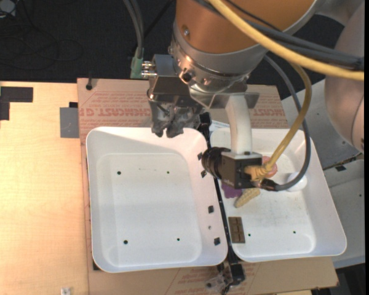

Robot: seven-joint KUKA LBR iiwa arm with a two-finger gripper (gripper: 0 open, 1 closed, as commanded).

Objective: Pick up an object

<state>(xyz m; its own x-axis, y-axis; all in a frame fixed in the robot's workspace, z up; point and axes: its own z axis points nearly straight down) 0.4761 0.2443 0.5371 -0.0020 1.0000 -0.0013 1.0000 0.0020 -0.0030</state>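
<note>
**Gripper over the far rim of the left bin, loose things in the right bin**

The arm (246,17) comes in from the far right and hangs low over the bench, its orange band at the top of the view. The gripper (170,126) sits above the far rim of the left bin (104,226), close to that bin's far right corner. Its dark tips point down at the white wall there. Whether it is released or clenched cannot be told from this angle, and nothing can be seen gripped in it.

The things to pick lie in the right bin (320,226), well apart from the gripper. A purple thing (230,191) rests close to the bin's left wall, about halfway between near and far. A pale yellow piece (248,196) lies just to its right, and the two seem to touch. A pink thing (271,163) sits farther back and to the right, partly hidden. A small brown tag (235,228) lies flat on the near left part of the floor.

The left bin's floor shows a few small dark dots. Both bins rest on a cardboard sheet (117,106) with red print, and the wooden bench top (31,195) spreads to the left
</note>
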